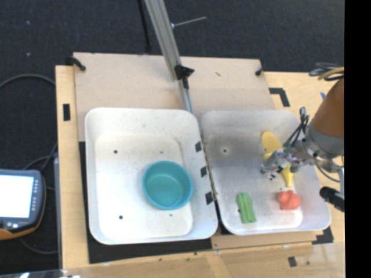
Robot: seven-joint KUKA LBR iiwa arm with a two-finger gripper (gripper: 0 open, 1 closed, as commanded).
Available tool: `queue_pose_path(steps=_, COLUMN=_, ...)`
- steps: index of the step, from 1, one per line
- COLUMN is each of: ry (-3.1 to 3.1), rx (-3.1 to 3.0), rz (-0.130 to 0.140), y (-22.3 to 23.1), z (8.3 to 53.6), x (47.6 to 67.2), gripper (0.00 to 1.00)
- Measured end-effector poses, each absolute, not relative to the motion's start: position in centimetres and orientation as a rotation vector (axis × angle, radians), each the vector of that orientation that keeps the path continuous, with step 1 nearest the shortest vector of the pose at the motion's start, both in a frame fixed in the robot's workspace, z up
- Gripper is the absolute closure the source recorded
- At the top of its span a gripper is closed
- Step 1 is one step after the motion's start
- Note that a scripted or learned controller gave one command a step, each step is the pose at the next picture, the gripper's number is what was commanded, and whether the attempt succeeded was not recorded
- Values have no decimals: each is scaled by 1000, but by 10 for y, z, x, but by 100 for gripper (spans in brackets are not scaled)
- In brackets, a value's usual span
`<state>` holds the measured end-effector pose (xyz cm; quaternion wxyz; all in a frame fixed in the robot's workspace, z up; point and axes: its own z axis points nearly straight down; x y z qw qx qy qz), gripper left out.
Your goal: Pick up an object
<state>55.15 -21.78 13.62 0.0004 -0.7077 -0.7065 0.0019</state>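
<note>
My gripper is low over the right bin, reaching in from the right edge. A yellow banana-shaped object lies right at it, one end above the gripper and the other end poking out below it; the gripper covers its middle. A red object rests just below the gripper near the bin's right wall. A green ridged object lies near the bin's front edge. Whether the yellow object is gripped is too small to tell.
A teal bowl sits in the left bin, toward its right side. A slanted metal rail runs from the top down to the gap between the bins. A handheld screen lies at the far left.
</note>
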Motion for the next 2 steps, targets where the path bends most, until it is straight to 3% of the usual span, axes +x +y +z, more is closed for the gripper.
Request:
queue_pose_path(steps=1, ry=-2234, rx=-2244, rz=-2, y=-225, z=108, x=556, gripper=0)
queue_pose_path(steps=2, ry=-2234, rx=-2251, rz=-8, y=-226, z=121, x=557, gripper=100)
